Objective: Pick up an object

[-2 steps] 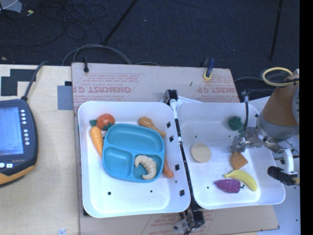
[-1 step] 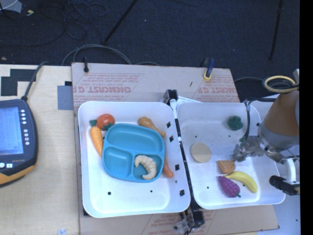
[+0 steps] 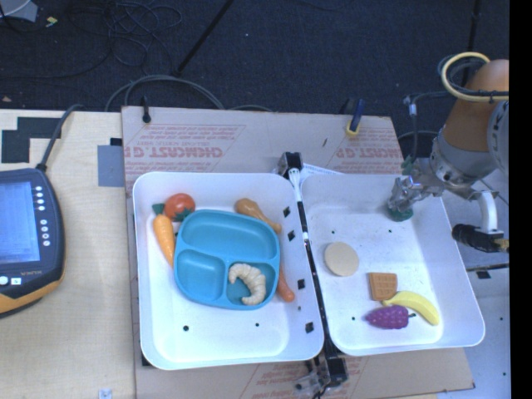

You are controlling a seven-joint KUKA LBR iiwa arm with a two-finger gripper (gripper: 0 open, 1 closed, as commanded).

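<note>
Knobbly purple grapes [image 3: 388, 317] beside smooth curved banana [image 3: 415, 306]; end effector [image 3: 401, 207] state perhaps unreadable.

**Right bin roomy, left bin crowded**

In the right bin [image 3: 465, 306], bare floor lies left and centre; a round cracker [image 3: 341, 258], square cracker [image 3: 381, 285], banana [image 3: 416, 306] and grapes [image 3: 388, 317] cluster low. The blue divided plate [image 3: 226, 256] fills the left bin [image 3: 158, 331].

grey arm [image 3: 465, 144] with orange band [image 3: 490, 77] above wrist, yellow cable loop [image 3: 462, 63] at top, metallic gripper [image 3: 401, 196] with dark green tip.
</note>
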